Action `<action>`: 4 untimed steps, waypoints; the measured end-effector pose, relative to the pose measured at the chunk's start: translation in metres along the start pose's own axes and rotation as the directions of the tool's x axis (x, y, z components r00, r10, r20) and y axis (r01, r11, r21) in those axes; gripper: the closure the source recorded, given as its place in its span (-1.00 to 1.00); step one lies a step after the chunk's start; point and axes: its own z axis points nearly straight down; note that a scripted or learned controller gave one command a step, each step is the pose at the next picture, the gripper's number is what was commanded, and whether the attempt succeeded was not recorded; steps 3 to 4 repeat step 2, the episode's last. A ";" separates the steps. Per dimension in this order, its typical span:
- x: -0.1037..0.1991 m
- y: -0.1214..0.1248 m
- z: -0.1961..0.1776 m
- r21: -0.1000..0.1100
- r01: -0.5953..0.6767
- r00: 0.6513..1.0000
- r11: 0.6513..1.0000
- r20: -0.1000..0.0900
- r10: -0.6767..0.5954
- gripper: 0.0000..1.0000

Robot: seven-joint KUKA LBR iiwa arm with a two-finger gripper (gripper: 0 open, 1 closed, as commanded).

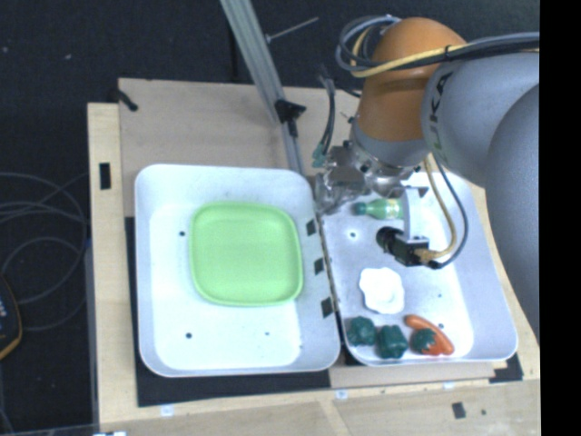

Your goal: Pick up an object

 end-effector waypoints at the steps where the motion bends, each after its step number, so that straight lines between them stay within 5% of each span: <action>1: 0.044 -0.010 -0.009 -0.001 0.000 1.000 1.000 0.000 0.000 1.00; 2: 0.041 -0.010 -0.008 -0.001 -0.003 1.000 1.000 0.000 0.003 -1.00; 4: 0.041 -0.010 -0.008 -0.001 -0.003 1.000 1.000 0.000 0.003 -1.00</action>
